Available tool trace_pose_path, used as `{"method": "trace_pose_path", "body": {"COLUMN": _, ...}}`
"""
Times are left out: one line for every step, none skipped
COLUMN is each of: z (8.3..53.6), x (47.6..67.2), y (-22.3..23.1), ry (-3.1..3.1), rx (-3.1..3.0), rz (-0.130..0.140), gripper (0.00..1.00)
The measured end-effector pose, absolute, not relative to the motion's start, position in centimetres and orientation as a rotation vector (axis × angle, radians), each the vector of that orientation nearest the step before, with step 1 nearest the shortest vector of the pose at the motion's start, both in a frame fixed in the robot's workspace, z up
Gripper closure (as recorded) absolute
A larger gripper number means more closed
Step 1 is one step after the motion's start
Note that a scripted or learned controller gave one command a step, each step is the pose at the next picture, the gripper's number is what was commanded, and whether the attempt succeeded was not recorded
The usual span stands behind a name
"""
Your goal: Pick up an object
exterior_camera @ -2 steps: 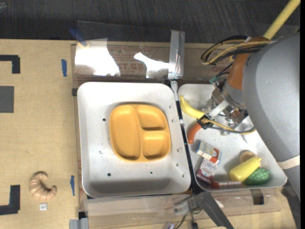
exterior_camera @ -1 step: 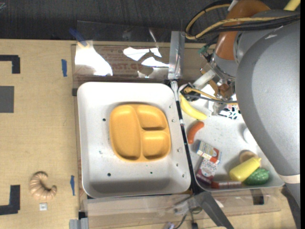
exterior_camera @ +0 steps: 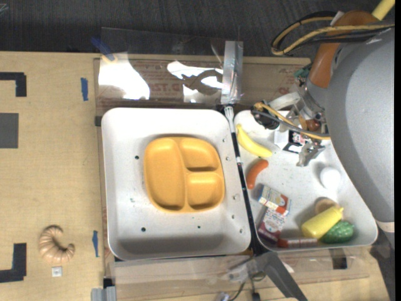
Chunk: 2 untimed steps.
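Over the right bin point(exterior_camera: 360, 199), fingers point(exterior_camera: 308, 156) hang near the banana point(exterior_camera: 252, 144).

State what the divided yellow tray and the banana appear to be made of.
Divided tray: likely molded plastic, matte yellow-orange, with smooth rounded compartments and uniform color.
Banana: probably a plastic toy, evenly bright yellow with a slight sheen and no spots, though real fruit cannot be ruled out.

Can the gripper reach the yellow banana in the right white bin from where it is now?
Probably yes. The yellow banana lies uncovered near the right white bin's left wall, the gripper hovers close to its right, and nothing sits between them; the orange sausage-shaped toy lies just below.
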<state>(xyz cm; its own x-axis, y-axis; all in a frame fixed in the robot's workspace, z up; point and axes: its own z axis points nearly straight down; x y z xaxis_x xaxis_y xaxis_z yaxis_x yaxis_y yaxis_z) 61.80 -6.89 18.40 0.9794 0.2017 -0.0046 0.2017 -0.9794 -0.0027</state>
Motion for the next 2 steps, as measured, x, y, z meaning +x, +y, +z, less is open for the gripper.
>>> {"method": "trace_pose_path", "body": {"z": 10.7, "x": 57.7, "y": -10.8, "ry": -0.308, "rx": -3.124, "rz": 0.019, "gripper": 0.00}}
{"method": "trace_pose_path", "body": {"z": 8.7, "x": 51.0, "y": -12.5, "ry": -0.330, "rx": -3.123, "rz": -0.003, "gripper": 0.00}}
